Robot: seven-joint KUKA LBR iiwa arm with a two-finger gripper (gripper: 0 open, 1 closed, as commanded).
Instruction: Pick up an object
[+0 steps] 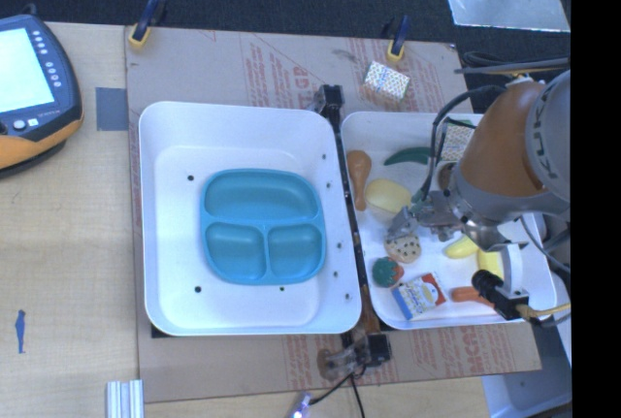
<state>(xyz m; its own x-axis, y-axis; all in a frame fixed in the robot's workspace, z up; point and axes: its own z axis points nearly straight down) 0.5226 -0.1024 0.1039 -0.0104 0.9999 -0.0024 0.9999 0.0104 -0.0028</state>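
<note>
My gripper [423, 215] reaches down into the right bin [374, 305], and the grey and orange arm above covers much of that bin. It sits just right of a pale yellow object [387, 196] and just above a beige speckled piece [403, 248]. Around it lie a brown pear-shaped item [359, 173], a green pepper-like piece [407, 156], a dark green round item [386, 272], a small printed carton [419, 295], yellow pieces [460, 248] and an orange stick [466, 293]. Nothing is visibly lifted.
The left bin [160, 212] holds a blue divided plate [262, 224]. A patterned small box [386, 80] lies on the cardboard behind the right bin. A control pendant [29, 91] rests at the far left. Clamps [144, 23] hold the cardboard's back edge.
</note>
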